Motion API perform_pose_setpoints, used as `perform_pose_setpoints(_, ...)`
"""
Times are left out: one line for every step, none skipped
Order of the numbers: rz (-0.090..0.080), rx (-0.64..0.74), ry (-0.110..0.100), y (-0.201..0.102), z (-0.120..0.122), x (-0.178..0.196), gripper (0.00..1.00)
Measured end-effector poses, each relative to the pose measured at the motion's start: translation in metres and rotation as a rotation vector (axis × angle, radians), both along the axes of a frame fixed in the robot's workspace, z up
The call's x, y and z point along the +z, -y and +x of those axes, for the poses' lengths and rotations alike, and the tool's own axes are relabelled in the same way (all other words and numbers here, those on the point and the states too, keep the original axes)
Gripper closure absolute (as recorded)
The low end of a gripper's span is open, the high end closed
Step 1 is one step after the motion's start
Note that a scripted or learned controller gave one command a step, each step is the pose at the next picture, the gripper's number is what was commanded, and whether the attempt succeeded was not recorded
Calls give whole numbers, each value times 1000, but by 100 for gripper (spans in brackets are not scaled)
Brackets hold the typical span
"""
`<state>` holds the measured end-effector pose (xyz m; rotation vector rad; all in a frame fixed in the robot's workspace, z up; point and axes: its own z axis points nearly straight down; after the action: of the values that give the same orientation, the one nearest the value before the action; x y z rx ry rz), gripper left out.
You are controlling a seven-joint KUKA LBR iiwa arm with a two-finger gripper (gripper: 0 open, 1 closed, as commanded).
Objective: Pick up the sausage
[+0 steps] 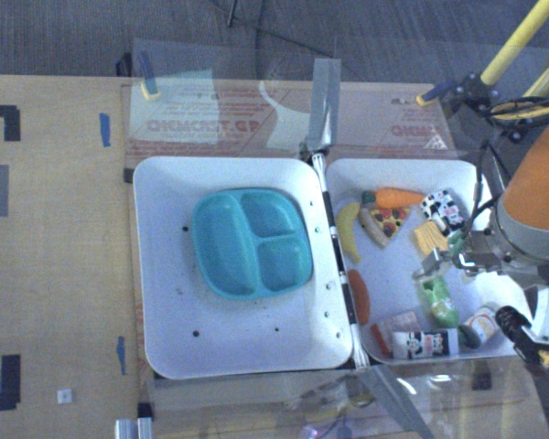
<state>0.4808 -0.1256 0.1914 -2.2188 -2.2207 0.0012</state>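
Lying against the left wall of the right white bin (457, 170), the slim red-brown sausage (359, 296) sits just below a yellow banana (349, 230) and well apart from the claw (444, 262). The claw hangs over a green toy (439, 302) near that bin's middle; whether it is open or closed cannot be told. A turquoise divided plate (252, 242) rests in the left white bin (165, 273).

robotics lab: taped bench (55, 245), white bins (156, 273), loose cables (247, 16)
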Motion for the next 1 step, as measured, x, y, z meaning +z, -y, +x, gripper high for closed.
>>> perform_pose_setpoints(-1, 195, 4, -25, 2, -96, 0)
